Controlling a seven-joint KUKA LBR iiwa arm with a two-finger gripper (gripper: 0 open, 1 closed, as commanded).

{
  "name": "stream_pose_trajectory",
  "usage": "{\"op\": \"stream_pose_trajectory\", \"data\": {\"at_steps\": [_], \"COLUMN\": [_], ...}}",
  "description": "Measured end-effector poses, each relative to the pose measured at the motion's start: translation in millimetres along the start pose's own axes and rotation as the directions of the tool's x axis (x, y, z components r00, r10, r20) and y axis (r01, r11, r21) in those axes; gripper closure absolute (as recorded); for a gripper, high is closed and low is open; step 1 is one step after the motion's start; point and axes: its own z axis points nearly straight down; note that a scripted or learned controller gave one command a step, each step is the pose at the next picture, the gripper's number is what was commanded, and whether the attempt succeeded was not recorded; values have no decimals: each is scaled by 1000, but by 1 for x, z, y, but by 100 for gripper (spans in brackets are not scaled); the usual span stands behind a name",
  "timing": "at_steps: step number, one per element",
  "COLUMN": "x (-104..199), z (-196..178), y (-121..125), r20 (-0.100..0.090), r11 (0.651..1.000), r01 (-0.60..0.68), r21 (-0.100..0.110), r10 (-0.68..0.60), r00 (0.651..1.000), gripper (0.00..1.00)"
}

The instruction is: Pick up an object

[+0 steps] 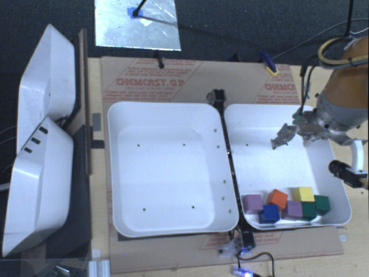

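A dark speckled floor surrounds the desk (173,77), whose top is a pale brown board printed with red lettering. Two shallow white plastic bins sit on it side by side, their rims touching along a black clamp strip: the left bin (167,114) and the right bin (253,120). A square sheet of shiny metal foil (137,16) lies on the floor beyond the desk, and two spare white tubs (40,149) lean at the far left.

The grey arm with its orange band (346,88) reaches in from the right over the right bin. Its small grey metal hand (282,138) hangs above the bare upper middle of that bin, pointing left and down. Nothing shows between its fingers, and whether they are spread or closed cannot be told at this size.

The small coloured blocks huddle at the near edge of the right bin, well apart from the hand: a purple cube (252,202), a blue cube (269,213), an orange cube (277,198), a mauve cube (294,209), a yellow cube (304,194) and a green cube (316,206), mostly touching one another.
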Motion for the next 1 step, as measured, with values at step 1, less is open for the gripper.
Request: {"op": "stream_pose_trajectory", "data": {"at_steps": [1], "x": [0], "z": [-11], "y": [0], "r20": [0], "r11": [1000], "r01": [1], "r21": [-1], "r10": [-1], "r00": [1000], "gripper": [100]}}
